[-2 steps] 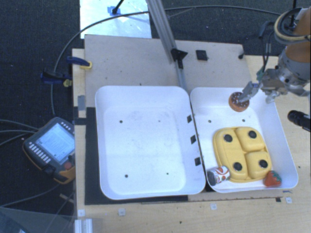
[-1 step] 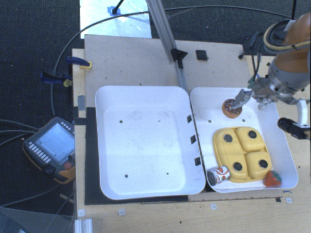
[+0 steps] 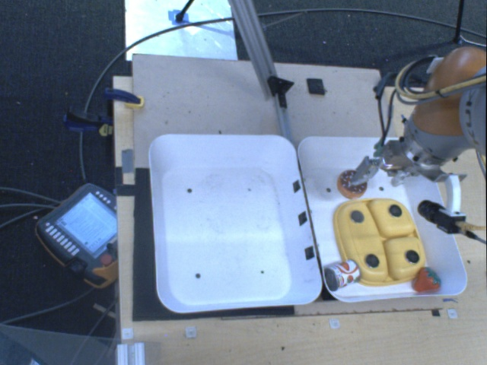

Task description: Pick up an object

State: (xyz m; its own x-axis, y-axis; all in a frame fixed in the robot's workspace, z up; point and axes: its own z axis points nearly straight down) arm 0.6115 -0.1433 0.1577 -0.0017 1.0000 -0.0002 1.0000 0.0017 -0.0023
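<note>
The right bin [image 3: 319, 158] holds a small brown doughnut-like ring [image 3: 351, 185], a yellow four-cup tray [image 3: 380, 240], a small can [image 3: 341, 274] lying on its side at the front, and a red strawberry [image 3: 428, 280] in the front right corner. My gripper [image 3: 364, 173] reaches in from the right and slants down to the ring's upper right edge. It looks to be touching the ring or just above it. Nothing is seen lifted.
The left bin [image 3: 163, 226] sits beside the right one, their rims meeting at black clips [image 3: 303, 219]. A slanted metal pole [image 3: 255, 44] rises behind the bins. A teach pendant [image 3: 80, 234] lies off the bench at left. The arm's body [image 3: 441, 128] overhangs the right bin's back right corner.
</note>
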